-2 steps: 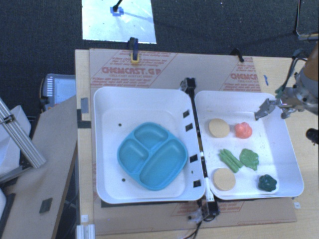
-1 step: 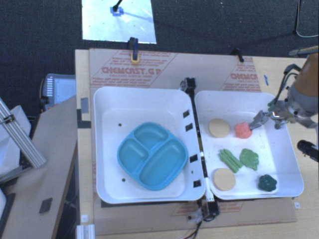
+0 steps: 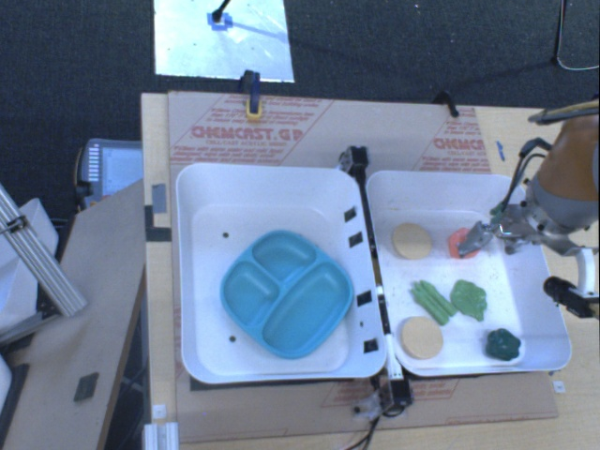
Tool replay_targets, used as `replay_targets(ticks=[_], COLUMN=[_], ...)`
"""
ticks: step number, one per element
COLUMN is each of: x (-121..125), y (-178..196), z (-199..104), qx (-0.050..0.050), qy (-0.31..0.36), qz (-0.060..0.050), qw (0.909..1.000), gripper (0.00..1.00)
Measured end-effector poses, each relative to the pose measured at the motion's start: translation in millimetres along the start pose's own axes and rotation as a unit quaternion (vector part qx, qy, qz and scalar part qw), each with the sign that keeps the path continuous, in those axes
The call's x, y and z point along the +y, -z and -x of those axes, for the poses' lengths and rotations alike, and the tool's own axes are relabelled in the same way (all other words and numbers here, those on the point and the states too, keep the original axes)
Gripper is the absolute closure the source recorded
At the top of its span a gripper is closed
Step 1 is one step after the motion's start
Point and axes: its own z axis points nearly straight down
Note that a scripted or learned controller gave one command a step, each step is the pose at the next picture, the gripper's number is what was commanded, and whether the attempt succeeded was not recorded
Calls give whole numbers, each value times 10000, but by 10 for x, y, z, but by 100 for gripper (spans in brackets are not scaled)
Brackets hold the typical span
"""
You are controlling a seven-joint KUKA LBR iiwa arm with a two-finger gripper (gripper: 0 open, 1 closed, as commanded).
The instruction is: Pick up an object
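Note:
In the right bin (image 3: 534, 195), a small red-orange piece (image 3: 458, 244) lies near the back. My gripper (image 3: 480, 235) comes in from the right and sits low at that piece's right edge, partly covering it. Also in this bin are a tan disc (image 3: 412, 241) to the left of the red piece, a second tan disc (image 3: 421, 337) at the front, a bundle of green beans (image 3: 431, 300), a light green leafy piece (image 3: 469, 298) and a dark green lump (image 3: 502, 344) in the front right corner.
The left bin (image 3: 202, 214) holds a blue divided plate (image 3: 285, 292). A black-clipped divider (image 3: 366, 251) runs between the two bins. The arm's grey and orange wrist (image 3: 570, 181) hangs over the right bin's far right side.

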Motion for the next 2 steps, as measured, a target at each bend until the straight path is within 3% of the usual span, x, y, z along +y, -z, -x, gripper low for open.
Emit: replay_targets(ticks=[1,2], x=[8,21], y=[-315,-193], z=[-4,-1], qx=[0,-7], qy=[-1,-1], qz=[3,26], qw=[10000,10000], gripper=[0,100])
